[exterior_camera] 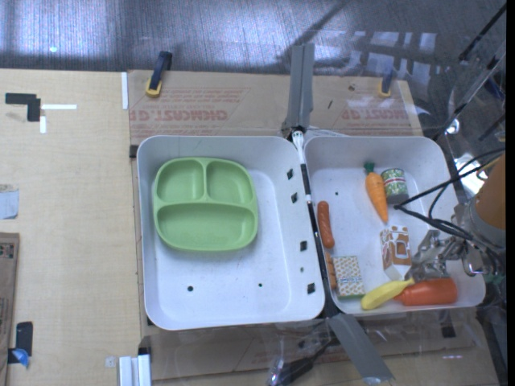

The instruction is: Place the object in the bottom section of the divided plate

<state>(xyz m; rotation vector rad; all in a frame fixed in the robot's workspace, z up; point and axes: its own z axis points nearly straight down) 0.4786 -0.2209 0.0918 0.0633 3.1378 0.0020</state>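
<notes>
Toy foods (pixel 376 195) in right bin (pixel 354 153)

A robotics lab. Two white bins (pixel 161 296) sit clamped on a cardboard-covered desk (pixel 72 215). Cables (pixel 434 191) trail near the gripper (pixel 434 252).

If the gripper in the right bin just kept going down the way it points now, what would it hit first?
Most likely the red pepper, just below the gripper, or the banana beside it. Depth is unclear from this slant, so I cannot tell which.

I saw the green divided plate (pixel 206 204) at nine o'clock in the left bin (pixel 217 308); the gripper (pixel 426 252) hovered over the right bin (pixel 354 163), beside the carrot (pixel 376 196).
</notes>
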